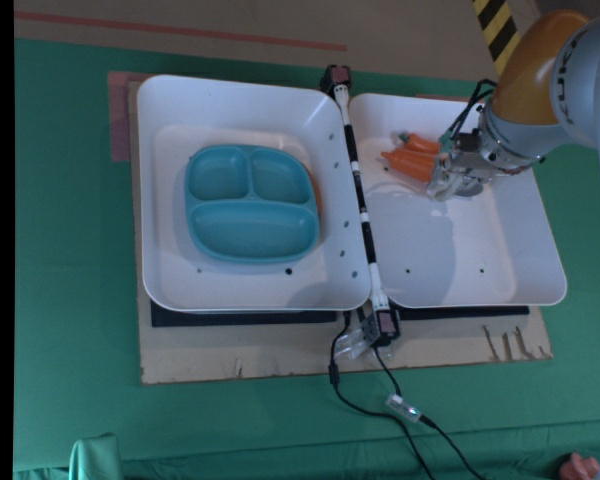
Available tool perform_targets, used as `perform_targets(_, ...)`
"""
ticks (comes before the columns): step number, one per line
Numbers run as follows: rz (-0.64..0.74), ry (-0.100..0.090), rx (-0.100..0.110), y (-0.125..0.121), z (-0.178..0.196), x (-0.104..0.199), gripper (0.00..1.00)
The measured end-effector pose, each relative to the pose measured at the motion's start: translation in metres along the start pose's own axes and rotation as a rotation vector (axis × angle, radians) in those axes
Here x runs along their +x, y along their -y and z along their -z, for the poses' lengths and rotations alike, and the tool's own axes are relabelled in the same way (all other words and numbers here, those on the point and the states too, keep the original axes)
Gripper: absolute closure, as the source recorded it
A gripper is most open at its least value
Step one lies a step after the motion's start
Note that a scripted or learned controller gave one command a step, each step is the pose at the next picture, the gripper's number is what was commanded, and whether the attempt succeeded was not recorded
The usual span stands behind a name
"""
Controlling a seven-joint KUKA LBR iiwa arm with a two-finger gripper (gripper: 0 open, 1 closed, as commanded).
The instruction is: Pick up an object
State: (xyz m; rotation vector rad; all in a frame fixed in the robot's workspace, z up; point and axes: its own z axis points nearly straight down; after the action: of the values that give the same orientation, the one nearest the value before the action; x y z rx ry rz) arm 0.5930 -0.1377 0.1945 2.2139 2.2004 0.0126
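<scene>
On top of the worktop (70,268), covered in green cloth, sits a cardboard sheet (280,363) carrying two white bins side by side. Left bin (170,108) holds a teal divided plate (250,204), roughly centre, flat. Right bin (520,258) has an orange carrot toy (412,157) near its far edge, toward the far-left corner. Grey arm (580,78) with orange band enters from the right, over the right bin's far-right part. Hand (450,180) is low over the bin, just beside the carrot toy's right end, maybe touching; grip state cannot be told. Black cable (380,398) trails off the cardboard's near edge.
</scene>
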Motion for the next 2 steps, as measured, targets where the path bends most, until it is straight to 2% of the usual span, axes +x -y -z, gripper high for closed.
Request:
perform_targets(1,0.003,-0.005,0.019,-0.021,0.122,-0.036,1.0)
perform_targets(2,0.003,-0.004,0.018,-0.057,0.097,-0.051,1.0)
